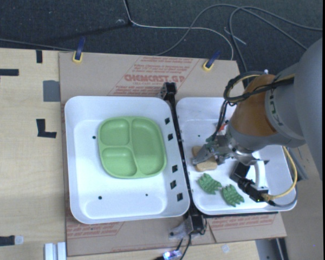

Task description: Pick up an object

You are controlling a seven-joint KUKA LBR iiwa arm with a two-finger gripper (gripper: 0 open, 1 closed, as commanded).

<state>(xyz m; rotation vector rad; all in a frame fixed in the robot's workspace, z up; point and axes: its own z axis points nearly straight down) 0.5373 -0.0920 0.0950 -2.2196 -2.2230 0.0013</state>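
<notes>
In the right bin (pixel 203 108) my gripper (pixel 207 157) reaches down at the left middle, right at a tan bread-like piece (pixel 206 166) that lies under its tips. Two green leafy toys lie nearer the front: one (pixel 208 184) just below the tan piece, the other (pixel 232 195) to its right. The grey arm with its orange band (pixel 254 112) covers much of the bin's right half. Whether the tan piece is between the fingers is hidden by the wrist.
The left bin (pixel 81 145) holds a green divided plate (pixel 132 147). A black divider (pixel 176 145) runs between the bins. Cables trail over the dark floor behind the bench, and a black cable loops by the wrist (pixel 249 183).
</notes>
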